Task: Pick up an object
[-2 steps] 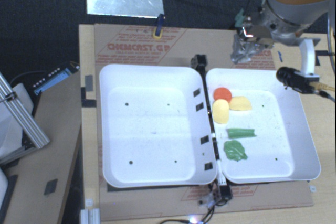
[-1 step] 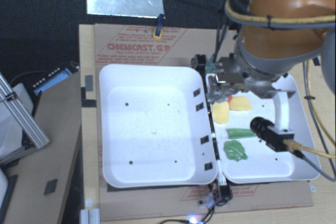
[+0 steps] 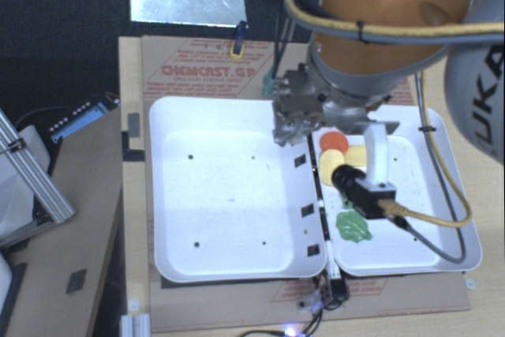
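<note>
Where the right bin (image 3: 442,249) lies nearest, a green piece (image 3: 353,226) rests by the divider; behind it sit a yellow piece (image 3: 331,162) and an orange one (image 3: 334,141). Beyond them the gripper (image 3: 293,126) hangs over the divider, its grip impossible to judge. Left bin (image 3: 229,185) sits alongside.

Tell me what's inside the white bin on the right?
In the right bin: an orange piece, yellow pieces and a green piece. The arm and its black cable fitting cover part of the bin, so more may lie underneath.
</note>
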